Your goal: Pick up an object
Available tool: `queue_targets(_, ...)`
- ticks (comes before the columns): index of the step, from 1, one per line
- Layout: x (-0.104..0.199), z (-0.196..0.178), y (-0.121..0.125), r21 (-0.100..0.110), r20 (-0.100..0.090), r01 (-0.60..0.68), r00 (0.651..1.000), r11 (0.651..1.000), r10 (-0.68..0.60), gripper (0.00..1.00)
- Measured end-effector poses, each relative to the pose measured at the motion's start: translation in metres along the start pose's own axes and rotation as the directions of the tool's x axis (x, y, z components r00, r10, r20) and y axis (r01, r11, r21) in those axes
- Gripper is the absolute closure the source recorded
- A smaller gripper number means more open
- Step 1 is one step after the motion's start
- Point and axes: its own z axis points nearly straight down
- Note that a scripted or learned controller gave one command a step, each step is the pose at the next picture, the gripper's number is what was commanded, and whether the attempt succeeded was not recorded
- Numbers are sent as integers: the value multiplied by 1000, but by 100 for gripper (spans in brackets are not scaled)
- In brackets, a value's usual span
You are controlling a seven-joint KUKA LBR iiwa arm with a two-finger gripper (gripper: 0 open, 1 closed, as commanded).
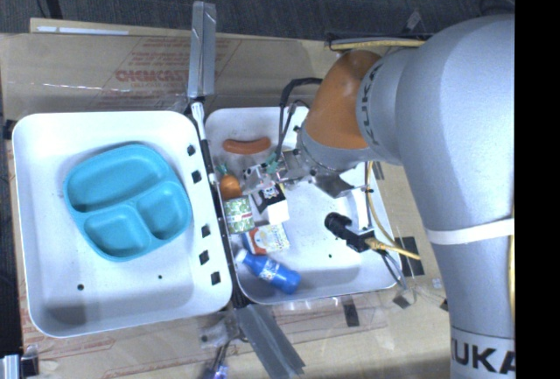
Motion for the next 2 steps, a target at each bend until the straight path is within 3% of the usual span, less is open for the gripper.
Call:
queue_targets(1, -1, -11, 0, 1, 0, 2, 1000, 1000, -2, 100)
queue_targets(2, -14, -95, -7, 0, 0, 173, 985, 985, -173, 100)
